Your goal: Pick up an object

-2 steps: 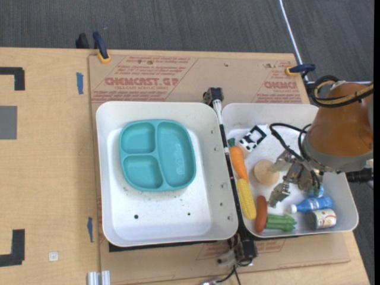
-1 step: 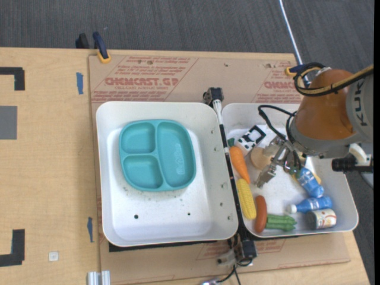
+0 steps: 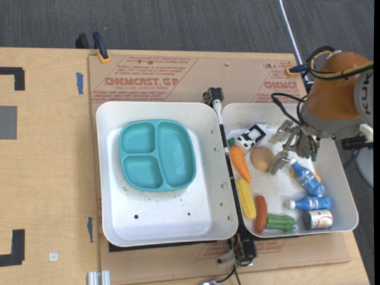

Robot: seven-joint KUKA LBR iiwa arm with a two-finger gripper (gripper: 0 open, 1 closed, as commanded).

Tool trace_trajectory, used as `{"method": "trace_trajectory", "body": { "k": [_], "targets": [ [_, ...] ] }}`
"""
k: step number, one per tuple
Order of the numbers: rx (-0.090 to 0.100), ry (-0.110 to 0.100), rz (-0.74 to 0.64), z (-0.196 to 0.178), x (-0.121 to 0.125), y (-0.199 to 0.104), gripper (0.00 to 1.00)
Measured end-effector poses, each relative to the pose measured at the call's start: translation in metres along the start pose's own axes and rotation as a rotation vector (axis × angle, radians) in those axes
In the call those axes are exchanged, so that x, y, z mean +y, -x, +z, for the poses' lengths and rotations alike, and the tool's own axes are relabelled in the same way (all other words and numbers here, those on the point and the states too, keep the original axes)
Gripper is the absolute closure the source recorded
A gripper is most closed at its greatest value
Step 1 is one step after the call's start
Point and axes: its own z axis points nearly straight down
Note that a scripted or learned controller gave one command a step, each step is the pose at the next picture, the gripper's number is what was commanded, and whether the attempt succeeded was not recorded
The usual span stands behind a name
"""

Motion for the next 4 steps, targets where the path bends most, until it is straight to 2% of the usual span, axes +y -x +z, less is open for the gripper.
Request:
{"method": "trace_trajectory", "body": {
  "k": [1,2,3,4],
  "targets": [
    [0.004,-0.001,-0.182,0.0,-0.087,-0.022,0.0],
    [-0.003,0.002,-0.18,-0.012,-0.085,-0.02,1.0],
    [-0.003,0.0,-0.514,-0.002,-0.061,-0.093,1.0],
    [-0.005,0.001,-0.514,-0.001,-0.061,-0.093,0.0]
  ]
}}
